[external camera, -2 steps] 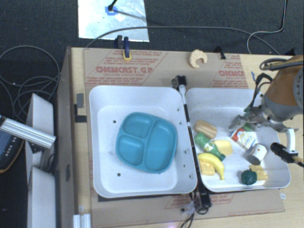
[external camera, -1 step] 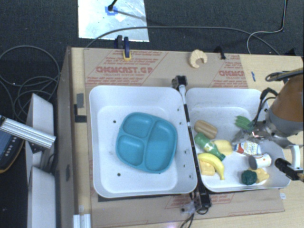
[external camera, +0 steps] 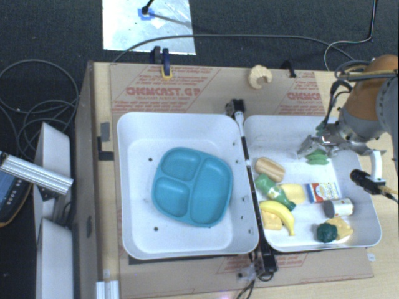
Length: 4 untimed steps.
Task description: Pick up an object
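My gripper (external camera: 318,146) hangs over the back of the right bin (external camera: 274,129), its fingers spread open with nothing between them. A small green toy (external camera: 317,159) lies just below the fingertips, close to them; contact cannot be judged. Elsewhere in that bin lie a tan bread roll (external camera: 270,166), a green bottle (external camera: 273,189), a yellow block (external camera: 293,194), a banana (external camera: 278,215), a red, white and blue box (external camera: 320,192), a white cylinder (external camera: 338,208), a dark green piece (external camera: 326,232) and a pale yellow piece (external camera: 342,226).
The left bin (external camera: 134,167) holds a blue divided plate (external camera: 192,185). A tan lump (external camera: 260,76) and a blue and yellow clamp (external camera: 164,60) sit on the cardboard behind the bins. The arm's grey and orange body (external camera: 371,101) rises at the right.
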{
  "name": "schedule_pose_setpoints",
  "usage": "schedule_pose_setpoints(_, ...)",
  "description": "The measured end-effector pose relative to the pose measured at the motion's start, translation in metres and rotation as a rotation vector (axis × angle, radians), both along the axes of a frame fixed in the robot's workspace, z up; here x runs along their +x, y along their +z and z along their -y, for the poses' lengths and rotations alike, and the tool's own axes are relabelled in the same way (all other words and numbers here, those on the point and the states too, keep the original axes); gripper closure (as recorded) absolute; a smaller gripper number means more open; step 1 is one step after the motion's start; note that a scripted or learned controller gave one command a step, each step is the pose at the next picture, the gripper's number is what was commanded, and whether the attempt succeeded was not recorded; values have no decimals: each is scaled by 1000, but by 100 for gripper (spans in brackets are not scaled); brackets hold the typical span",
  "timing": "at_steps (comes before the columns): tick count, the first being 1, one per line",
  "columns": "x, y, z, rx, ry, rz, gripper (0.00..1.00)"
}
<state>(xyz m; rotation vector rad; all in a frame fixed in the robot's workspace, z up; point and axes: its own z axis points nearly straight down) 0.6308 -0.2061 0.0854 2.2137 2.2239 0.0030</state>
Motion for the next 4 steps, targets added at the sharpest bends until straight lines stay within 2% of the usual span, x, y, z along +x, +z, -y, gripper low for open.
schedule_pose_setpoints(1, -82, -1, 1, 0, -3, -3, 0)
schedule_pose_setpoints(2, 18, 0, 0, 0, 0, 0, 0)
schedule_pose_setpoints(3, -6, -1, -28, 1, 0, -1, 0)
schedule_pose_setpoints(4, -5, 12, -27, -1, 3, 3, 100)
